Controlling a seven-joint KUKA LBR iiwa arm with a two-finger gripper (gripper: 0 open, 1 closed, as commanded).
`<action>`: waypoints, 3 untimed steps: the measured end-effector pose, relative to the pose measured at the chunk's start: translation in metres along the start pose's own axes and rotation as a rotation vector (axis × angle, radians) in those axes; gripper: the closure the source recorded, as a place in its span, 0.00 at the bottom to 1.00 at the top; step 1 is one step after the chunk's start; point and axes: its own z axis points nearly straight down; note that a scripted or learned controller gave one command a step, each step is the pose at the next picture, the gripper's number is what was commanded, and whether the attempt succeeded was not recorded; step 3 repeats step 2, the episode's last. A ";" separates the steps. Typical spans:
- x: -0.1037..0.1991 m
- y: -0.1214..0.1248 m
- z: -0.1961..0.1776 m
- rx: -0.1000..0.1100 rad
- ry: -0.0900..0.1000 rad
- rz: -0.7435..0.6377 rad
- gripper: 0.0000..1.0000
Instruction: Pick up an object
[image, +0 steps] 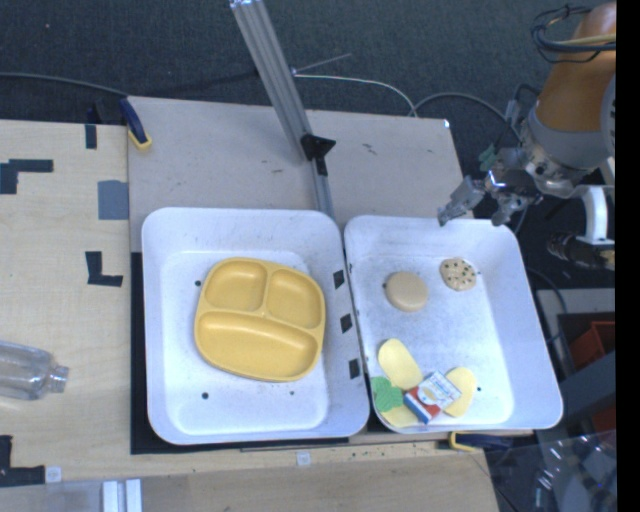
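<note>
The right bin (520, 330) holds a tan round disc (407, 291), a speckled cookie (458, 273), a yellow oval piece (398, 362), a second yellow piece (462, 389), a small red, white and blue box (430, 396) and a green piece (384, 391). My gripper (478, 212) hangs over the bin's far rim, above and to the right of the cookie. Its two fingers stand apart, open, with nothing between them.
The left bin (165, 300) bears a yellow divided plate (262, 318). A slanted metal rail (285, 90) runs down to the gap between the bins. A clear plastic bottle (25, 368) lies at the bench's left edge. Cables trail behind the bins.
</note>
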 end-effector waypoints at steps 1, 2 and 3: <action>-0.007 -0.032 0.128 0.009 0.003 0.002 0.00; -0.029 -0.085 0.184 0.000 0.002 0.005 0.00; -0.029 -0.085 0.184 0.000 0.002 0.005 0.00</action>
